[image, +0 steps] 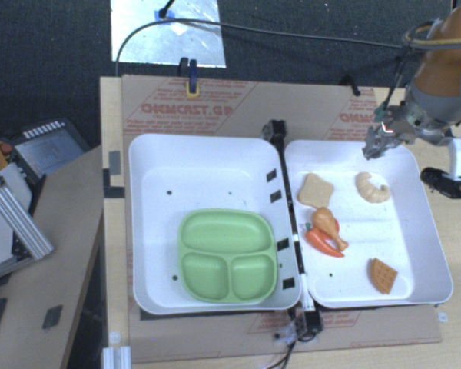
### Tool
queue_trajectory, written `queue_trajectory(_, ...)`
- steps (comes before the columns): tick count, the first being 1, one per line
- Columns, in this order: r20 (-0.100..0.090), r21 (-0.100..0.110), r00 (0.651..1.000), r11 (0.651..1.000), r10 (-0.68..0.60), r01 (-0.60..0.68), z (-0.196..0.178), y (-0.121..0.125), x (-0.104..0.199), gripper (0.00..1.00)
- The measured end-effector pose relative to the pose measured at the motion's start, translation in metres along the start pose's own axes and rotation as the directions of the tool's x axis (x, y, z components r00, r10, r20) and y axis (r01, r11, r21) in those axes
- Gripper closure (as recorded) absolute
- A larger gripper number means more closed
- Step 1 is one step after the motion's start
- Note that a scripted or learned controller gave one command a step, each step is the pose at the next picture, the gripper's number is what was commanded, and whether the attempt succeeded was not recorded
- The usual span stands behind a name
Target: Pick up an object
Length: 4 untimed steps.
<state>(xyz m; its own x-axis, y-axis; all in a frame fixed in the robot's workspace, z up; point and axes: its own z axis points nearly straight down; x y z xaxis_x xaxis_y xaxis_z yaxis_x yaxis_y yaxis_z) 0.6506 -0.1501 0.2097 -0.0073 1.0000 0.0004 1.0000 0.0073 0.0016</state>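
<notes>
Two shallow white bins sit side by side on a cardboard-covered bench, seen from above at a slant. The left bin (pixel 150 206) holds a pale green divided plate (pixel 227 256) with three compartments, lying in the bin's lower half near the centre of the frame.

The right bin (pixel 419 260) holds four small toy food pieces, all resting on the bin floor. A tan slice of bread (pixel 316 191) lies toward the bin's upper left. Just below it sits an orange and red piece (pixel 326 233) (its exact form is hard to make out; it looks like a carrot or pepper shape). A pale croissant (pixel 373 187) lies in the upper middle of the bin, well apart from the bread. A small brown waffle piece (pixel 383 275) sits alone in the lower right part of the bin.

The grey robot arm with its orange band enters from the upper right of the frame. Its gripper (pixel 375 146) hangs over the upper edge of the right bin, above and close to the croissant, with nothing seen between its fingers. The fingertips are too small and dark to tell whether they are spread or closed.

A yellow-handled clamp (pixel 190 79) grips the cardboard at the upper middle of the frame, below a shiny metal sheet (pixel 167 18).
</notes>
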Motion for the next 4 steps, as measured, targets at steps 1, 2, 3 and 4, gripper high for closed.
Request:
queue_trajectory(1,-0.001,0.002,1.000,1.000,-0.001,0.001,0.003,-0.023,0.057,1.00)
queue_trajectory(2,-0.001,0.003,1.000,1.000,-0.001,0.001,0.005,-0.043,0.097,1.00)
queue_trajectory(3,-0.001,0.002,1.000,1.000,-0.001,0.001,-0.010,-0.066,0.139,1.00)
queue_trajectory(4,-0.002,0.001,1.000,1.000,-0.002,0.002,-0.018,-0.081,0.184,1.00)
